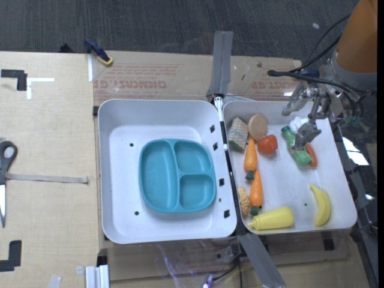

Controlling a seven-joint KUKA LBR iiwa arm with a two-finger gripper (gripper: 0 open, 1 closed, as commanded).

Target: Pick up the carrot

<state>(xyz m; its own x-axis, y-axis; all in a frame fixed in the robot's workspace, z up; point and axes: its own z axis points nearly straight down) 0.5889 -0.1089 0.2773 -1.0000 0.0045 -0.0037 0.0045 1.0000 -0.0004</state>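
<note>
Two orange carrots lie in the right bin (336, 179), left of its middle. The upper carrot (250, 155) points up and down, and the lower carrot (256, 189) lies just below it with a green tip at its bottom end. My gripper (307, 134) hangs over the bin's upper right part, about a hand's width right of the upper carrot. It sits right above a green toy vegetable (298, 149) with an orange piece (311, 155) beside it. Nothing is visibly held.
Around the carrots lie a red tomato (267, 144), a brown round piece (258, 125), a woven-looking toy (238, 133), a corn cob (244, 201), a yellow squash (273, 219) and a banana (321, 205). The left bin (114, 161) holds a blue divided plate (178, 176).
</note>
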